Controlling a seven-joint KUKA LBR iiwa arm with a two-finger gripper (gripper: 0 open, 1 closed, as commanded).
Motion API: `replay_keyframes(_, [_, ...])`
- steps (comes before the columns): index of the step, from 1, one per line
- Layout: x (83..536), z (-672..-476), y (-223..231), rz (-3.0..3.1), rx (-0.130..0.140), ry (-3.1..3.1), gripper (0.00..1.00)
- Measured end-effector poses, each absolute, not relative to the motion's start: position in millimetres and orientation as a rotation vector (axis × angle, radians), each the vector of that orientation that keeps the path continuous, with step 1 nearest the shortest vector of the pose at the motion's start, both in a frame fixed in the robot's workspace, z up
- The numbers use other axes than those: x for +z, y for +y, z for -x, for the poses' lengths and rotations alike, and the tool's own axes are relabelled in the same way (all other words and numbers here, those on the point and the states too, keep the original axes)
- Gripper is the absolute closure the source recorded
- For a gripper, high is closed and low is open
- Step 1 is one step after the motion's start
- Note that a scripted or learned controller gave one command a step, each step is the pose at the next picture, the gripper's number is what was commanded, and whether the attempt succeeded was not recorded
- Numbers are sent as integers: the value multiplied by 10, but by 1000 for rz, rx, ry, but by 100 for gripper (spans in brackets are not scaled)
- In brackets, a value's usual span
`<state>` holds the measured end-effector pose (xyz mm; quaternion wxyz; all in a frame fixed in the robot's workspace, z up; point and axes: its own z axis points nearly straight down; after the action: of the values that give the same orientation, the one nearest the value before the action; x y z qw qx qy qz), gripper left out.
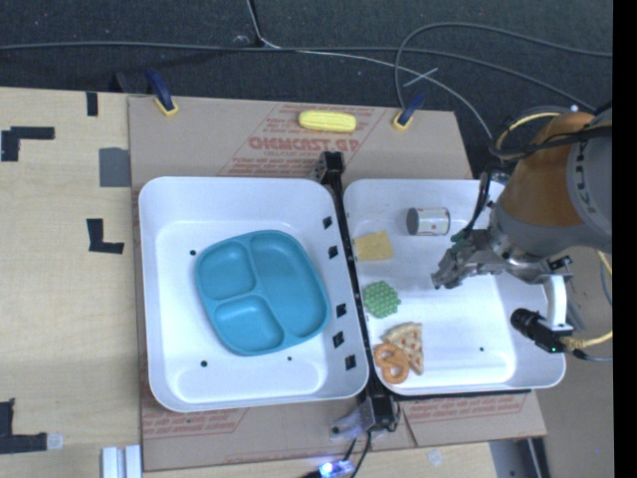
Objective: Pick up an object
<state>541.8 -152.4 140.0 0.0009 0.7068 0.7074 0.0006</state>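
Claw [445, 273], finger state impossible to tell, hanging over right bin [498, 366] near small metal can [428, 221]: probably light, rigid, slippery, best pinched across its sides.

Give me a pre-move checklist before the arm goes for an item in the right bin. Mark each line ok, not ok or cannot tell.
1. Targets present in the right bin: ok. Grey cylinder, yellow block, green piece, pretzel-like toy.
2. Targets apart from each other: ok, bare floor between them.
3. Gripper over the right bin: ok, between the cylinder and the green piece.
4. Something already in the grasp: cannot tell.
5. Blue divided plate out of the way: ok, it lies in the left bin.
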Motion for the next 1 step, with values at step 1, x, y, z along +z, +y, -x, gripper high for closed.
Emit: replay_keyframes(1, [1940, -5346, -1461, -2217, 3, 2222, 100])
